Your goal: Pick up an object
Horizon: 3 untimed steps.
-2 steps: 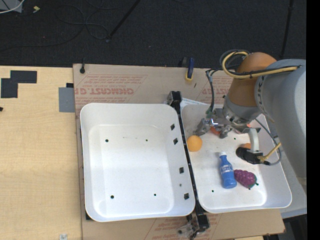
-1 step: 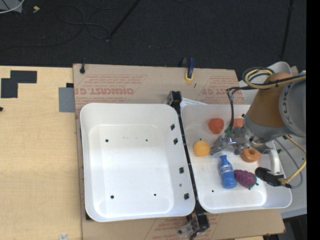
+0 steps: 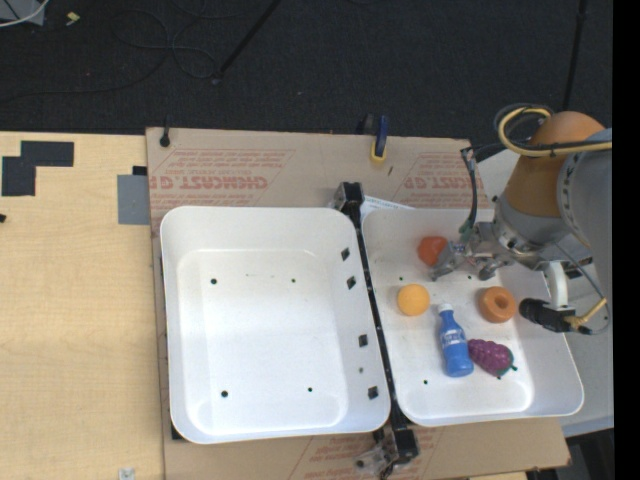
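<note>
Camera view | right bin [image 3: 560, 393]: one red ball [image 3: 431, 248], orange ball [image 3: 413, 299], doughnut [image 3: 497, 304], blue bottle [image 3: 453, 342], grape bunch [image 3: 490, 356] | jaws' state: cannot tell

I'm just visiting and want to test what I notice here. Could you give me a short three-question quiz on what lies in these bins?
1. True or false: the blue bottle lies in the left bin.
2. Which item lies nearest the gripper? A) red-orange ball B) purple grapes C) blue bottle
3. Fill in: the brown ring-shaped item lies to the ____ of the yellow-orange ball in the camera view.

Key
1. False: it lies in the right bin, beside the purple grapes.
2. A
3. right
</note>
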Each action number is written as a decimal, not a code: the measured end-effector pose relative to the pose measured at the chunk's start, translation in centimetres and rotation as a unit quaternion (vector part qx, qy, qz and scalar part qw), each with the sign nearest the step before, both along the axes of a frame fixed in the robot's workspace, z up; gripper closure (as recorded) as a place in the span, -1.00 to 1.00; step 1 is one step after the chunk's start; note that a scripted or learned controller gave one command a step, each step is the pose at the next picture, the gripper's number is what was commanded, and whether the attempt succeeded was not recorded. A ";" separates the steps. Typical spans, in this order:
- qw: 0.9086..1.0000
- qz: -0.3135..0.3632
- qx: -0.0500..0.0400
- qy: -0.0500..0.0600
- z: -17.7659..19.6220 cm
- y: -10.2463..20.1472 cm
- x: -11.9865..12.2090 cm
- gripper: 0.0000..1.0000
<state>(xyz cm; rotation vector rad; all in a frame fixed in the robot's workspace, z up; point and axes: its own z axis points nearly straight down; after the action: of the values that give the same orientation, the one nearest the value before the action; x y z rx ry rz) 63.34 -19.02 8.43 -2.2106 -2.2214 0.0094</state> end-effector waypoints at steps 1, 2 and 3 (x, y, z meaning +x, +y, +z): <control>1.000 0.001 0.002 0.000 0.0 9.2 1.0 -1.00; 1.000 -0.002 0.001 0.002 0.7 8.7 0.9 1.00; 1.000 -0.004 0.000 -0.002 0.1 3.4 -0.4 1.00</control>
<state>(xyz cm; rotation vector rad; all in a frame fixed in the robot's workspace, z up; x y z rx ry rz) 62.99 -15.65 8.52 -2.2213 -2.2143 0.0054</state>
